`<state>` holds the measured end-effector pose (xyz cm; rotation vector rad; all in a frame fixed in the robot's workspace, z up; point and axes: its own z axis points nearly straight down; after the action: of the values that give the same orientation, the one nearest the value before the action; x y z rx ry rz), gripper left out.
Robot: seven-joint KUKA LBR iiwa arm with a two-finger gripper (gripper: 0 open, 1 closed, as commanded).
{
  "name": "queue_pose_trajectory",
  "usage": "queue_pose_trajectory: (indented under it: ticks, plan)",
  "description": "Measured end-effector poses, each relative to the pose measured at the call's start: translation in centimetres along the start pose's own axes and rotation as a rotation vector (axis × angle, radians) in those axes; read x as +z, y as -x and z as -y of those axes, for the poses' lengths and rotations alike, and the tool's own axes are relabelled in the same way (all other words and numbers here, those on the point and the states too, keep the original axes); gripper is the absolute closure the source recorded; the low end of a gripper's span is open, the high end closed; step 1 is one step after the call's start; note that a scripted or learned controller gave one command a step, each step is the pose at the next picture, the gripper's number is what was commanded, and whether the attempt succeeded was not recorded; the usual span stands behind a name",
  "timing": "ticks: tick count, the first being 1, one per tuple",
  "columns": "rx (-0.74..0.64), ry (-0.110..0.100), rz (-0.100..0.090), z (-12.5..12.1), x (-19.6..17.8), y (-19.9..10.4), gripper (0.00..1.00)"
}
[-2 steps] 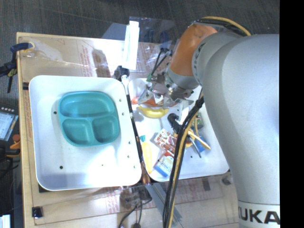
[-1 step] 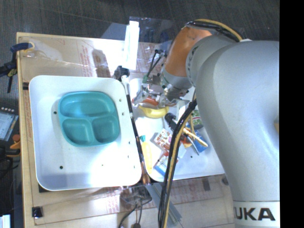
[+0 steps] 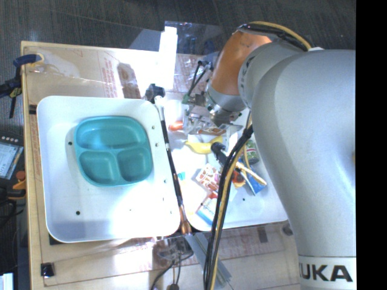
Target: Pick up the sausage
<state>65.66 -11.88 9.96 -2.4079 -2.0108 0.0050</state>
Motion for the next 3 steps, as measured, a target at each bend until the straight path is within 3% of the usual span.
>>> queue_pose_trajectory:
  ticks: [1,2,3]
  plan:
    - [-0.003,-0.002,-0.001,0.0,-0.9,-0.1,1.0]
    - [0.313,0.001,-0.001,1.6,0.8,6.5,1.0]
    - [0.297,-0.002,0.001,6.0,1.0,-0.2,1.0]
